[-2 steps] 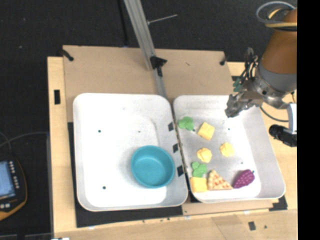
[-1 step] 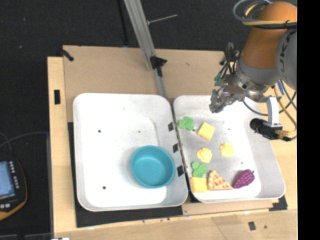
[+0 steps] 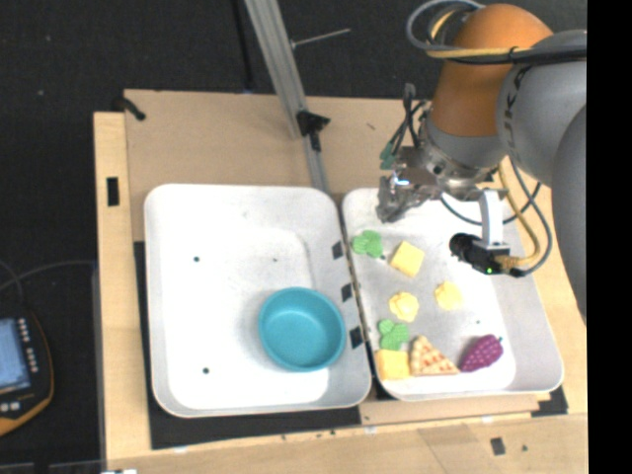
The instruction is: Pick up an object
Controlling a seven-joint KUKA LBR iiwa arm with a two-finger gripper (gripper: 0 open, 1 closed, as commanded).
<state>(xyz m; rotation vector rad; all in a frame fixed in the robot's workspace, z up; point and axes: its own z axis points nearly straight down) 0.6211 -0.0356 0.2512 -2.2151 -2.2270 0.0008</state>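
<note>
The right bin [image 3: 523, 314] holds several small toy foods: a green piece [image 3: 368, 244], a yellow block [image 3: 406, 259], a yellow lump [image 3: 447, 295], another yellow piece [image 3: 402, 306], a green piece [image 3: 394, 335], a yellow cube [image 3: 392, 365], a pizza slice [image 3: 430, 357] and purple grapes [image 3: 481, 353]. My gripper [image 3: 397, 203] hangs over the bin's far left corner, just beyond the upper green piece and the yellow block. Nothing shows between its fingers.
A blue bowl [image 3: 300, 328] sits in the left bin [image 3: 197, 265], near its right wall. A grey metal post [image 3: 281, 67] slants up from behind the bins. A black device on cables [image 3: 481, 254] dangles over the right bin.
</note>
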